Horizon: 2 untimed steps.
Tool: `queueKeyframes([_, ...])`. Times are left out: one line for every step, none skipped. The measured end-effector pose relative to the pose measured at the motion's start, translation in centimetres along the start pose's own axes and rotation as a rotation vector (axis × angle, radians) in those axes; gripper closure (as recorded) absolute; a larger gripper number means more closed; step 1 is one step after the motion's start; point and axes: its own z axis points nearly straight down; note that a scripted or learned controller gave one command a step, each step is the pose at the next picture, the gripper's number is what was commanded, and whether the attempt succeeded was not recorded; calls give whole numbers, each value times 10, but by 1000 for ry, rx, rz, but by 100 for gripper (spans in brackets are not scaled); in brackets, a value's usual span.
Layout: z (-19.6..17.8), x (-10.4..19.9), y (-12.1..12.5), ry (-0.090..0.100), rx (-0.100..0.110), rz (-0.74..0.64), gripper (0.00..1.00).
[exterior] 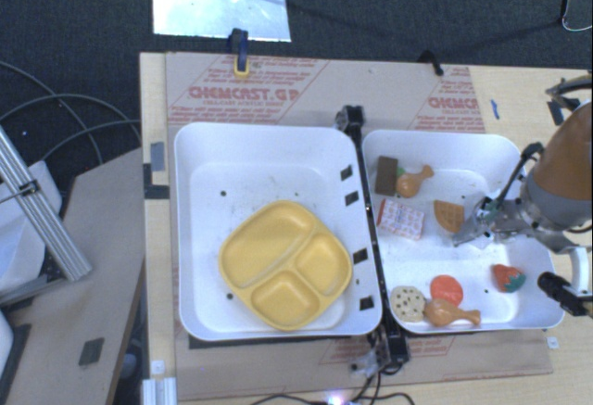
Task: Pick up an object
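Far to the gripper's left, in the left bin (199,208), lies a yellow divided plate (285,264), well apart from the tool and outside the step in hand. All the loose items lie in the right bin (505,151), nearer the gripper: up and to its left sit a brown block (386,174) and a toy drumstick (413,179) touching it; level with it and to the left lies a red-and-white checked packet (400,219); just beside the tip on its left sits a tan wedge (449,215). Below and to the left lie a spotted cookie (407,302), a second drumstick (451,312) and a red-orange round piece (447,287). The gripper (471,233) hangs low over the bin's middle; how far it is spread cannot be told, and nothing is seen in it. Below and to its right rests a strawberry-like piece (508,278). This looks like the approach step, with no pick made yet. The tan wedge seems the likeliest target; the next move probably calls for a small shift left to centre over it, then a straight descent.
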Motion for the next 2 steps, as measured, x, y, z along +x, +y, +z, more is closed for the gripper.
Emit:
queueKeyframes([5, -1, -50, 2, 8, 7, 0])
queueKeyframes([-7, -1, -46, 0, 1, 4, 100])
